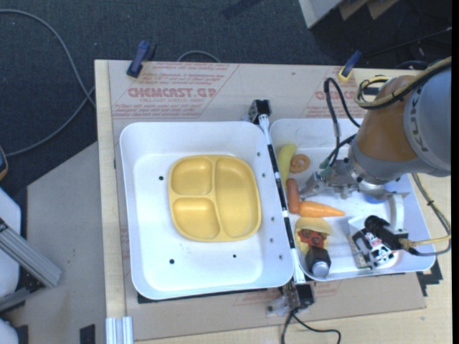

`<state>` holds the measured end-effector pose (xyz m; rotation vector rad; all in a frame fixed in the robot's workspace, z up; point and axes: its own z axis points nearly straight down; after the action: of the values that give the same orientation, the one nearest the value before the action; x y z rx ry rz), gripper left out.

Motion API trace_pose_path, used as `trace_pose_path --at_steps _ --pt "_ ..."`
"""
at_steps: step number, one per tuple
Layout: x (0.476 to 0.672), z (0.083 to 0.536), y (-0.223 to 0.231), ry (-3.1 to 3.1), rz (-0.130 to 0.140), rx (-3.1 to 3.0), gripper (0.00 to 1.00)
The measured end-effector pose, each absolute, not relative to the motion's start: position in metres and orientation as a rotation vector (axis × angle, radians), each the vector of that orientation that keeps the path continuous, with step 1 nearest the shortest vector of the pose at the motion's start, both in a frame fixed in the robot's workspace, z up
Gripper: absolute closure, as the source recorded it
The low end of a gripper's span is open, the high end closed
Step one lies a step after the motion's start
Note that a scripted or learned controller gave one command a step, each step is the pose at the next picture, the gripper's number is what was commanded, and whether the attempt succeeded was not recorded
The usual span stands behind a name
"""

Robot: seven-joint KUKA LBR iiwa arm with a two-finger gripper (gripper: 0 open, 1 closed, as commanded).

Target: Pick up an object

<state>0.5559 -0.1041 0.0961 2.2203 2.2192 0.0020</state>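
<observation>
The right bin holds several small things along its left side. A yellow-green banana-like piece and an orange ring lie at the back. A red-orange sausage lies against the left wall, with an orange carrot beside it. Nearer the front are a yellow piece with red marks and a black bottle with a silver cap. My gripper hangs low over the bin, just behind the carrot and right of the sausage. Nothing is seen held in it.
In the left bin rests a yellow plate with three compartments. The arm's orange and grey wrist covers the back right of the right bin. Blue clamps hold the board's far edge.
</observation>
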Motion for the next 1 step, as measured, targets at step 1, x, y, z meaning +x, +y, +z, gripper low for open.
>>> trace_pose_path --at_steps 1 --pt "0.6108 0.1204 -0.2087 2.218 -0.001 2.219 0.0"
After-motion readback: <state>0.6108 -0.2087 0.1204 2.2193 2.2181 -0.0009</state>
